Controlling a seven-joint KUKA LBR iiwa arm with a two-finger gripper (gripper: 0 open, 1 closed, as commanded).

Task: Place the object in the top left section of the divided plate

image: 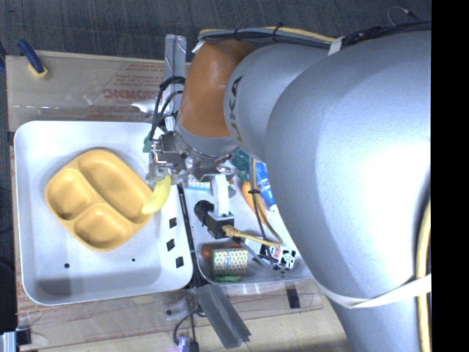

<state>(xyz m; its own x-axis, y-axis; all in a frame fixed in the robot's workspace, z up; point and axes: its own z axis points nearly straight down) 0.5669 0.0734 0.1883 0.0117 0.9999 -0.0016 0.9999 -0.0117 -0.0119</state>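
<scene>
A yellow divided plate (99, 196) with three sections lies in the left white bin (44, 284). My gripper (165, 173) hangs over the left bin's right side, just beyond the plate's right rim. It is shut on a small yellow banana (157, 196). The banana's upper end sits between the fingers and the rest hangs down, overlapping the plate's right edge. The grey arm with its orange band (209, 86) covers much of the right bin.
The right bin (242, 284) holds several small items: a striped can-like piece (227, 259), black-and-white dice (278, 255), an orange stick (253, 196) and a blue item (264, 189). A black divider strip (179, 233) runs between the bins.
</scene>
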